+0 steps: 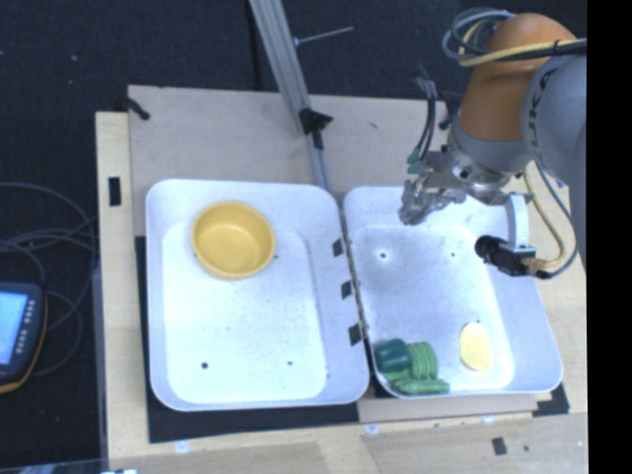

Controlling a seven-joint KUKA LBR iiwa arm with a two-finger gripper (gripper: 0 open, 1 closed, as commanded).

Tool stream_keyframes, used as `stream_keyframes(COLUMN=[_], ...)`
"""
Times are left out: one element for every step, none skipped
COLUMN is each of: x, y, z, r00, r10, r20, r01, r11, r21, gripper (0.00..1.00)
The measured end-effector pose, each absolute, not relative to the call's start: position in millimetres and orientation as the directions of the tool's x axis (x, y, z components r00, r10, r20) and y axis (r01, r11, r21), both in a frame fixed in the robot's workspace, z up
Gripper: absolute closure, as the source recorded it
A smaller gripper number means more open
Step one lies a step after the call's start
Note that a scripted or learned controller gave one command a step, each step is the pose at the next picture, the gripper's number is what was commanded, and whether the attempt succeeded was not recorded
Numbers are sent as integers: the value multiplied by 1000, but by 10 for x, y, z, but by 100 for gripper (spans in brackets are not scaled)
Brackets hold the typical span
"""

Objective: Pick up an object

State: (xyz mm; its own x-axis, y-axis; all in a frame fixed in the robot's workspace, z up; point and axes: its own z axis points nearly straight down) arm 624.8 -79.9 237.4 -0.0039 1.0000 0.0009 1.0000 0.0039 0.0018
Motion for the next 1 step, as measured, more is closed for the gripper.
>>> stream_keyframes(x=[6376], y=[-273], z=[2487], r00=[-4], r10=[1000], r20=[1], r01=[1000], r11=[4], r21=[1], gripper=[100])
